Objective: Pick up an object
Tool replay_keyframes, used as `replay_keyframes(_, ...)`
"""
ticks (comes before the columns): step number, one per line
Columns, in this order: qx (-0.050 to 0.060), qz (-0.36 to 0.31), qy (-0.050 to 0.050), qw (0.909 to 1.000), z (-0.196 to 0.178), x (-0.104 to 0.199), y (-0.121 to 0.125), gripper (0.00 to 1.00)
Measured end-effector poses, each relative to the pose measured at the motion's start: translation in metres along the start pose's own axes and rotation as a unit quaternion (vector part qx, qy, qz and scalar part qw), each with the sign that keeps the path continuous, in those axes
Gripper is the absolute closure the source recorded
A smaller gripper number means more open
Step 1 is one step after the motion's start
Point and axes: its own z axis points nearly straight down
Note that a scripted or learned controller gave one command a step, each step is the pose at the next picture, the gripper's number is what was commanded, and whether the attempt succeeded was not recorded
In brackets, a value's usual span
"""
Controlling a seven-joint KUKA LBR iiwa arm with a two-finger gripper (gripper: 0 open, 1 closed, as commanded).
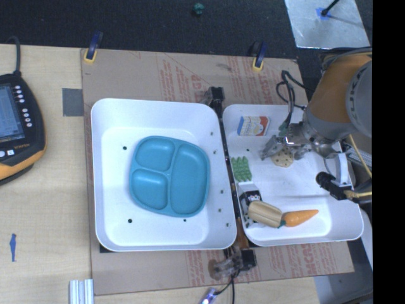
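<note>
Wooden desk (50, 201) with a cardboard sheet (158, 65) clipped on top, two white bins side by side on it. Left bin (107, 227) mostly taken up by a blue divided plate (169, 176), with bare white floor all round it out to the rim. Right bin (342, 230) more crowded: small carton (253, 126) near the back wall, green ridged piece (241, 168) hard against the left wall, black bit (248, 196) just below that, tan roll (264, 213) touching a carrot (300, 217) along the front edge. Open floor in the middle and right of that bin.

Claw (285, 145) down over the back part of the right bin, right above a round speckled cookie (283, 159), pale tan with dark dots. Spread a bit by the look of it, but can't tell how far, or whether anything's actually gripped. Cookie sitting well apart from the carton and the green piece. Orange-and-black pendant (16, 128) at the far left desk edge.
</note>
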Motion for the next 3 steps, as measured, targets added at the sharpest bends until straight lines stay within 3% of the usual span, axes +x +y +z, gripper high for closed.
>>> replay_keyframes(1, 0.001, 0.001, 0.0, 1.0, -0.003, -0.015, -0.012, 0.0)
replay_keyframes(2, -0.001, 0.0, 0.0, 1.0, 0.0, -0.017, -0.004, 0.0)
replay_keyframes(3, -0.002, -0.001, -0.001, 1.0, -0.013, -0.019, -0.003, 1.0)
